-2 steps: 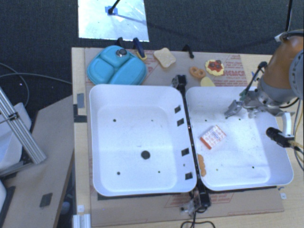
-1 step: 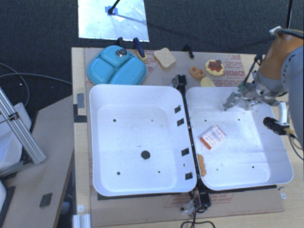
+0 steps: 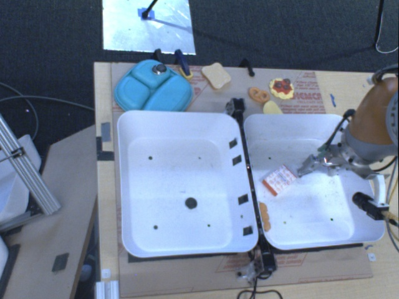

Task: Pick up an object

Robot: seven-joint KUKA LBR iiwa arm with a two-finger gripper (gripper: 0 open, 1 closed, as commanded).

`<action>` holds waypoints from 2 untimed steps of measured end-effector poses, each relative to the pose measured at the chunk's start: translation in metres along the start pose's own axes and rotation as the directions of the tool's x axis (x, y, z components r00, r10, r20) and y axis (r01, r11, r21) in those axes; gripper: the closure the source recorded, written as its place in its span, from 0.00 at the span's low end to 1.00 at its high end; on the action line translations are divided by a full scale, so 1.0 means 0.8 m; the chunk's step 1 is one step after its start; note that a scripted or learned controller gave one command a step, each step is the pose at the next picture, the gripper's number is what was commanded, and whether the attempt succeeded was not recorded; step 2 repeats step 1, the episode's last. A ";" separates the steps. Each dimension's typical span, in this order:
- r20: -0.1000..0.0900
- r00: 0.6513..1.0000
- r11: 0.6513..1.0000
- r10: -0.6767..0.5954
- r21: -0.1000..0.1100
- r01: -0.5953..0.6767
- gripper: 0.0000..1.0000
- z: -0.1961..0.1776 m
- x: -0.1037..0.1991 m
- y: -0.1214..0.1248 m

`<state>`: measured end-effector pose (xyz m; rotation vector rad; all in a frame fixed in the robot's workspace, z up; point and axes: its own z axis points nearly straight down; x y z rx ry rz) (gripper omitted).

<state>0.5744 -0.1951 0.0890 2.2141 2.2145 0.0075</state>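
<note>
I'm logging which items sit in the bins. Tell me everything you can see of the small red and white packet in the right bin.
The packet is a small flat rectangle, white with red edging and print too small to read; it looks like paper or thin card. It lies flat and turned at an angle on the floor of the right bin, left of centre. The gripper hovers close at its right, whether touching I cannot tell.

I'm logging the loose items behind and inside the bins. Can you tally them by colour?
Blue: 1, divided plate
Tan: 1, toast slice
Orange: 2, pretzel and piece at right bin's left edge
Yellow: 2, round topped piece and wedge
Red-white: 1, packet
Total: 7
</note>
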 end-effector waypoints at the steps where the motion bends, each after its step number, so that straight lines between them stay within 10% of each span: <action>1: 0.004 1.000 1.000 -0.001 -0.005 0.001 1.00 -0.014 -0.002 0.005; 2: 0.004 1.000 1.000 -0.001 -0.005 0.001 1.00 -0.014 -0.002 0.005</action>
